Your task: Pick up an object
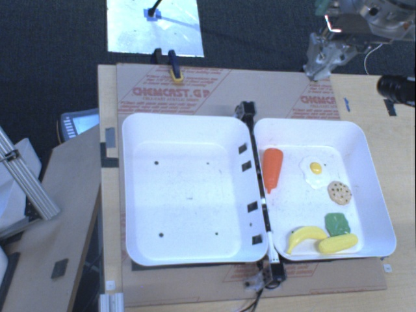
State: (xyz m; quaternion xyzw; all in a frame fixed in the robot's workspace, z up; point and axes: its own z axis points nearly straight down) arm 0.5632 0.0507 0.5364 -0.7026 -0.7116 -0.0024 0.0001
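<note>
Hovering high beyond the far edge of the right bin (374,168), the claw (318,67) hangs over the table (214,86) and not over any object. Its tips point down, but whether they are apart or together I cannot tell from this angle, and nothing is seen between them.

All the things lie in the right bin. An orange carrot (272,168) lies near the divider, with its thin end toward the near side. A fried egg (315,171) is to its right, and a round cookie (338,192) is just beside the egg, toward the near side. In the near right corner are a yellow banana (304,236), a green piece (337,223) and a yellow oblong piece (338,243), packed close and probably touching each other. The left bin (130,194) holds no toys.

I judge that the task is at its start: no object is chosen or grasped yet. The next move calls for bringing the claw over the right bin and then down on 1 thing. The carrot looks the easiest, because it lies apart from the others; the 3 pieces in the corner could disturb each other.
</note>
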